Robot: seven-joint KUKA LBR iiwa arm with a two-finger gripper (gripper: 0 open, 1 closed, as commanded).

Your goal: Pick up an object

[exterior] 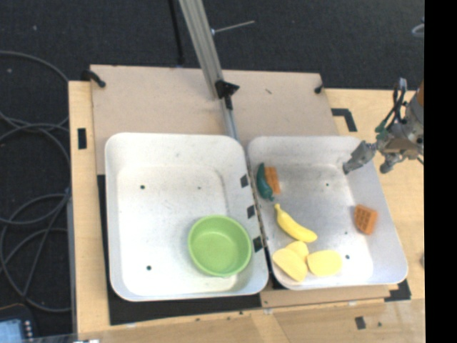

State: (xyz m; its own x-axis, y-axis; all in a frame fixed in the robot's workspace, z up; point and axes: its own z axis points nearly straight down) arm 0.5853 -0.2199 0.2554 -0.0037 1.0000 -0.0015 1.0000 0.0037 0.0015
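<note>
My gripper (373,161) hangs over the far right corner of the right bin (314,156), its two fingers spread open with nothing between them. Below it, near the bin's right wall, lies a small orange block (365,219). A yellow banana (293,224) lies in the middle of that bin, with two flat yellow pieces (290,260) (323,263) at the front. A teal and orange item (268,181) rests against the bin's left wall. A green bowl (220,245) sits at the front right of the left bin (143,163).
A slanted metal pole (203,41) runs from the top of the view down to the gap between the bins. The bench's tan surface (285,98) borders the bins behind. Cables lie on the dark floor at the left.
</note>
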